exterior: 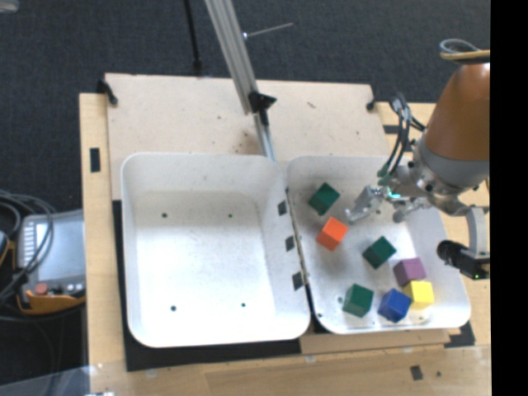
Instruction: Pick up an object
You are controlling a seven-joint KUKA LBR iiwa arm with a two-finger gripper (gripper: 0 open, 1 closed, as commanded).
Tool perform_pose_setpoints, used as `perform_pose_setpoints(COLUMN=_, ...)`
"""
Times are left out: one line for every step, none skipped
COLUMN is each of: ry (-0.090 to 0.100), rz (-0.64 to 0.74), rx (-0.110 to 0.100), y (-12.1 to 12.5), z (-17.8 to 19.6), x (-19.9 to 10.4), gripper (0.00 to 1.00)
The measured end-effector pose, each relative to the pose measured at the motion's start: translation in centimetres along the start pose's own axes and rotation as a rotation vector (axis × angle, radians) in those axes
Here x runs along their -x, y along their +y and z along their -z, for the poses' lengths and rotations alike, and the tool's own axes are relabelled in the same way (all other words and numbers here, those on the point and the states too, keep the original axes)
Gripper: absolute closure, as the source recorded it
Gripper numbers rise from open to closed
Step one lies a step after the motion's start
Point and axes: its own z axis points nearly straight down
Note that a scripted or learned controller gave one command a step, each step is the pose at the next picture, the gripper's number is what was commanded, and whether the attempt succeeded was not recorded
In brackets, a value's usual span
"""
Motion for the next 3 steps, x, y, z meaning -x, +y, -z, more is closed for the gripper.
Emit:
perform_pose_setpoints(ry=-0.001, rz=-0.002, rx=0.005, y=0.1, z=0.2, x=0.0, gripper=0.0)
perform_pose_setpoints(ry=-0.002, rz=-0.008, rx=-0.001, y=0.4, z=-5.3, x=-0.8, gripper=0.0)
perform_pose_setpoints(ry=-0.002, rz=-0.008, rx=0.001, y=0.5, z=-9.8, x=-1.4, gripper=0.0)
